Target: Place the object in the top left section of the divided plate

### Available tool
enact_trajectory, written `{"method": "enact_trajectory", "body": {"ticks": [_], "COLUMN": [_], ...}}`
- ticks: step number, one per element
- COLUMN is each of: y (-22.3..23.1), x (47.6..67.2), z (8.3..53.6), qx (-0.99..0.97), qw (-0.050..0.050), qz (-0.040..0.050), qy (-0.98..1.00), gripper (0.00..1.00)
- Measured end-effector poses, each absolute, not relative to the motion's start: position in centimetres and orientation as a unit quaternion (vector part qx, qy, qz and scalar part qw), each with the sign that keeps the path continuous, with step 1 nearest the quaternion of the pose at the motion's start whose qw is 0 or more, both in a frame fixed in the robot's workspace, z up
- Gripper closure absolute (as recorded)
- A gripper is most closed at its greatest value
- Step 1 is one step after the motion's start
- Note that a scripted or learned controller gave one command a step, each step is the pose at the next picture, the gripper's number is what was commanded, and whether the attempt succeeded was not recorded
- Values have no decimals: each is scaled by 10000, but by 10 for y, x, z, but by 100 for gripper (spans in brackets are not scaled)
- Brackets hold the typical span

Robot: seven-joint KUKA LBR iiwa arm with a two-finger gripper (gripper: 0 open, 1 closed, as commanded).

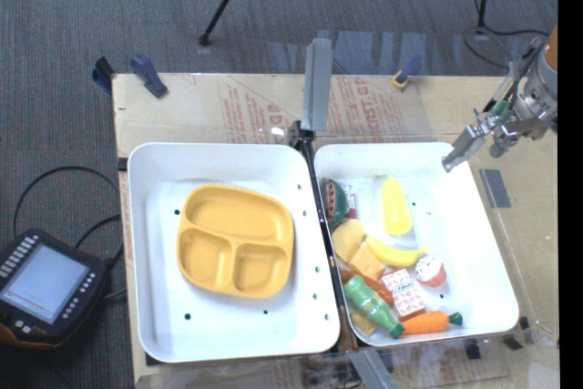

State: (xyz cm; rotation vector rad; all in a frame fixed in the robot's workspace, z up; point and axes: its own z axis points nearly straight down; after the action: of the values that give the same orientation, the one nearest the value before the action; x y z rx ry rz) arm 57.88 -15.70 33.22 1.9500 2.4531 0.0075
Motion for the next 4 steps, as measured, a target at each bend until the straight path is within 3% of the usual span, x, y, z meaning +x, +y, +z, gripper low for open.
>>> {"method": "enact_trajectory", "body": {"ticks": [1,2,3,4], "y": [-141,-142,-91,-92], "x": [562,563,478,478], "z": [309,318,268,269], "qx": [5674,5680,5991,5998], "qw": [-8,-3,-33,-22], "qz": [-3,-1,-16,-10], "qy": [8235,8230,8006,8001], "gripper": [0,100,100,0]}}
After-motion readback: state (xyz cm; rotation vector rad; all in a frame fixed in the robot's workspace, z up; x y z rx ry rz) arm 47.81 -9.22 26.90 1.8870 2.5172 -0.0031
